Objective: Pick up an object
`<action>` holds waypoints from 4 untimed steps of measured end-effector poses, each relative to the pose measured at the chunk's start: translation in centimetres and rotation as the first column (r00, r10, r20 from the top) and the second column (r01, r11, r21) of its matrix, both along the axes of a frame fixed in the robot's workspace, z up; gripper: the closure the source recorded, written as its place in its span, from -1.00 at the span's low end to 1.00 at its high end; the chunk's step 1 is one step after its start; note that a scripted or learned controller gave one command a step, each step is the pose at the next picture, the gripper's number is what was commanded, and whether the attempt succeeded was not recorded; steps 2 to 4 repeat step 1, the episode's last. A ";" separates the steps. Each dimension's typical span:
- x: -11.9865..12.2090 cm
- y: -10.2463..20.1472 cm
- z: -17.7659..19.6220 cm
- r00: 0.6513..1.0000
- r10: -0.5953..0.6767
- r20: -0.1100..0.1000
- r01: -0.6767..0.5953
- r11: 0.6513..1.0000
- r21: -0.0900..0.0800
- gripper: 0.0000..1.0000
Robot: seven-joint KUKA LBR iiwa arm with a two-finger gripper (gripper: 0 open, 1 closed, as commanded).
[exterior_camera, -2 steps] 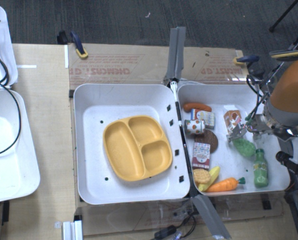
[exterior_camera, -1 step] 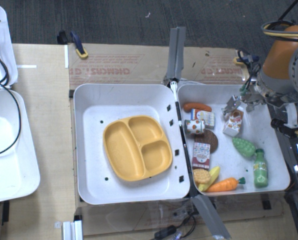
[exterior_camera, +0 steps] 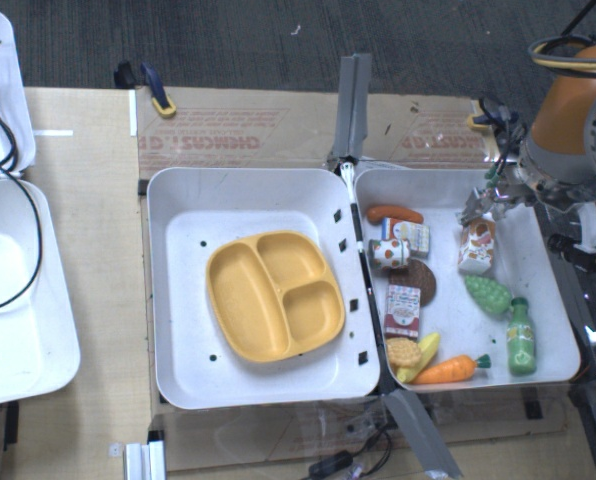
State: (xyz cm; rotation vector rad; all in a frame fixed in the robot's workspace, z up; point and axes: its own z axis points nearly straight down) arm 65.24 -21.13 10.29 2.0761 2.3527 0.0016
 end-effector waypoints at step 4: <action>0.5 5.8 12.3 0.998 0.068 -0.002 -0.068 0.998 0.000 1.00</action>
